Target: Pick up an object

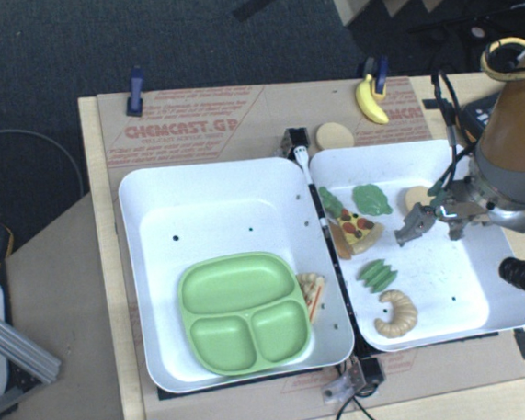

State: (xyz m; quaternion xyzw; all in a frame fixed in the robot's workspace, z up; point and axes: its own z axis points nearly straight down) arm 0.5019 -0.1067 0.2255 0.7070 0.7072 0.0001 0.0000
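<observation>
resting on dark carpet, the cardboard-topped bench (189,119) holds two bins; hand (416,227) spread, holding nothing

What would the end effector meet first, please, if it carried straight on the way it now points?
Probably the pizza slice: the end effector points left toward it across bare bin floor, though depth is unclear from this slant.

White bins: 2, side by side, left bin (147,262) and right bin (474,295).

Left bin holds 2 items: 1 green three-compartment plate (244,310); 1 small tan-and-orange toy food piece (312,290) touching the plate's right edge, kind unclear.

Right bin holds 5 toy foods: 1 pizza slice (353,233), 1 green leaf (371,199), 1 green pea pod (376,274), 1 croissant (397,313), 1 pale round piece (416,198).

On the board beyond the bins: 1 banana (371,103), 1 tan disc (334,136), 2 blue clamps (135,92) (379,71).
</observation>
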